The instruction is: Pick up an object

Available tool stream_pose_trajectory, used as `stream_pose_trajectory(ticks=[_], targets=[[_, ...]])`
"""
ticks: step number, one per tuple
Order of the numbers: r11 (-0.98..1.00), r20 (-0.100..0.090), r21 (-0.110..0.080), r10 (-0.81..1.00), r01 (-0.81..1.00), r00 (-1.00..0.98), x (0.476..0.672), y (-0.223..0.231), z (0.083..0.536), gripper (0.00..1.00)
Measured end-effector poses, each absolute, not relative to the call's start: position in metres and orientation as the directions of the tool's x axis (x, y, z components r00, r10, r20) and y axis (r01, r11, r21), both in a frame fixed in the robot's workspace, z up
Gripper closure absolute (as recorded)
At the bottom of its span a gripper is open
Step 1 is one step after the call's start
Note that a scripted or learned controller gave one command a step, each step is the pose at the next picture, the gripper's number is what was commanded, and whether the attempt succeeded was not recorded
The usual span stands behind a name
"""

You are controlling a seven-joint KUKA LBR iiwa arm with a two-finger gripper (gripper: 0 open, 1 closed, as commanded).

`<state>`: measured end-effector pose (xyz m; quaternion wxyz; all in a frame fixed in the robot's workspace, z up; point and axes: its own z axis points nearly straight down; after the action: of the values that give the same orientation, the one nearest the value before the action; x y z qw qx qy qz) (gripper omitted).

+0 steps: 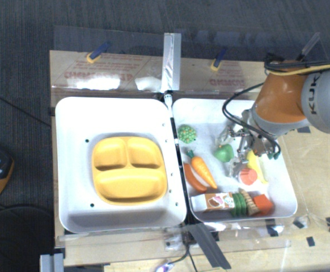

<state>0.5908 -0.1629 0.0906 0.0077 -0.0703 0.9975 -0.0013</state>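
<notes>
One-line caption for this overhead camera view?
Claw low in the right bin among toy food; yellow tray in the left bin.

— What is under the bench?
— A dark grey carpet floor (97, 10), with a black cable (17, 109) lying on it at the left.
— And the bench itself?
— A light wooden board (68, 61), with clear plastic sheet (114, 75) clipped along its far edge.
</notes>
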Motion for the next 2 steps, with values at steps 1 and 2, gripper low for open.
stream_pose_trajectory(ticks=[1, 2], targets=[[0.989, -0.014, -0.005, -0.145, -0.145, -0.989, 0.5893, -0.1767, 0.0905, 0.0], [0.984, -0.013, -0.008, -0.181, -0.18, -0.983, 0.5904, -0.1772, 0.0906, 0.0]])
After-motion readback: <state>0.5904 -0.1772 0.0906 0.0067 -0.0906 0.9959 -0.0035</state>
